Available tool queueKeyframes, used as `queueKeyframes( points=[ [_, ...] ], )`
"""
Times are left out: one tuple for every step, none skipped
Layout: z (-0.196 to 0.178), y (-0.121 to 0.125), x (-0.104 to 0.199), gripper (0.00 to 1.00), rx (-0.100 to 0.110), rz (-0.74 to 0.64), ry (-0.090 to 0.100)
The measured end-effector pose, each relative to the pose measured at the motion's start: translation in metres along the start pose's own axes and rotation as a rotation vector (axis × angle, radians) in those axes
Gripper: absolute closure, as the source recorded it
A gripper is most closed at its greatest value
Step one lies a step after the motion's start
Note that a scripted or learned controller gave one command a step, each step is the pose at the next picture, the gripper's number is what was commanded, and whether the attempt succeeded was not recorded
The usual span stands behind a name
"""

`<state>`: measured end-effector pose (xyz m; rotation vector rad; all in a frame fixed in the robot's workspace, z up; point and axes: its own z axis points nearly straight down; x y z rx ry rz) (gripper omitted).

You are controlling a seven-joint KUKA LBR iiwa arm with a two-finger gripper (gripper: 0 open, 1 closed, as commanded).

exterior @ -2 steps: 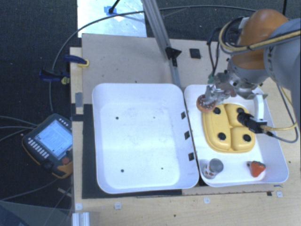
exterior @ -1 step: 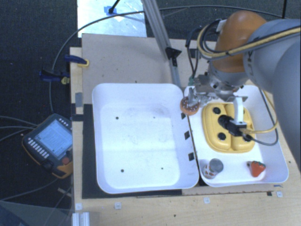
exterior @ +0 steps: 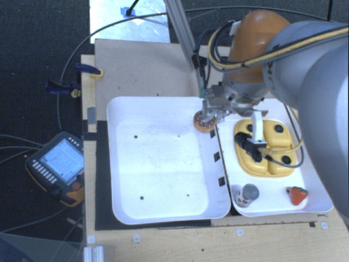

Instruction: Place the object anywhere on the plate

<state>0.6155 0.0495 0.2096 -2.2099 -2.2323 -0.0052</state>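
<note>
Round brown object (exterior: pixel 204 123) directly beneath hand (exterior: pixel 209 112).

No text, label or number is sharp enough to read.

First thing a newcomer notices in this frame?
The grey arm with its orange band fills the upper right, its tool low over a small brown round object at the left bin's right wall. Next, the yellow plate in the right bin.

Even overhead light, soft-focus frame, white bins (exterior: pixel 158 162) glaring slightly, dark floor (exterior: pixel 38 37) grainy, arm (exterior: pixel 311 75) blurred
</note>
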Motion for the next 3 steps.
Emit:
queueKeyframes(
  points=[
    [-0.018, 0.007, 0.055, 1.00, -0.002, -0.001, 0.001],
    [-0.022, -0.002, 0.095, 1.00, 0.001, 0.000, 0.000],
    [-0.022, -0.002, 0.092, 0.00, 0.001, 0.004, -0.002]
  ],
)
